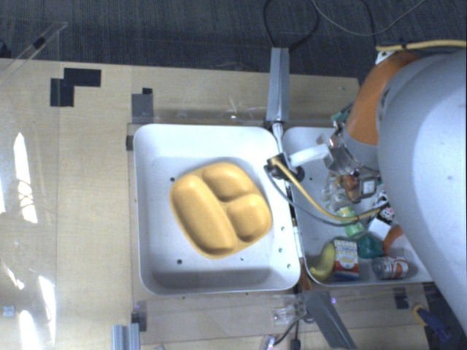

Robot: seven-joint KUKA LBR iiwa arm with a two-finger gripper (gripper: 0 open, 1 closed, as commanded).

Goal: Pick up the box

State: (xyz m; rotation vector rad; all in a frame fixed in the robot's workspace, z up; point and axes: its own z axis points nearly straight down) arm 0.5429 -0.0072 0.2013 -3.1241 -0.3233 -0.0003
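Down at the near edge of the bench (pixel 80 268), a metal bracket (pixel 321 319) pokes out just below where the two white bins meet. Moving up into the right bin (pixel 310 146), its near edge is crowded: a yellow banana-shaped piece (pixel 321 262) lies against the near-left corner, and touching it on the right stands the box (pixel 346 258), a small carton with a blue lower half and a pale printed top. Just beside that, a teal object (pixel 368 245) and then a small can (pixel 392 268) on its side, red and silver, toward the near-right corner. An orange-red thing (pixel 394 235) peeks out against the arm's grey casing.

Over to the left bin (pixel 146 217), a big yellow moulded tray (pixel 221 208) with three rounded compartments sits in the middle, tilted a bit off square to the bin's walls.

Farther in, the arm (pixel 430 173) looms over the right side of the right bin, its orange band (pixel 368 104) up near the far-right corner. The gripper (pixel 349 179) hangs below the wrist over the middle of the right bin, well clear of the box and farther back than it. I can't tell how its jaws are set; clutter and cabling blur that spot. A yellow-and-grey hose (pixel 306 199) loops from the divider between the bins toward the wrist.

At the far edge, a grey post (pixel 278 86) rises between the bins, and black cable (pixel 292 20) coils on the dark floor beyond.
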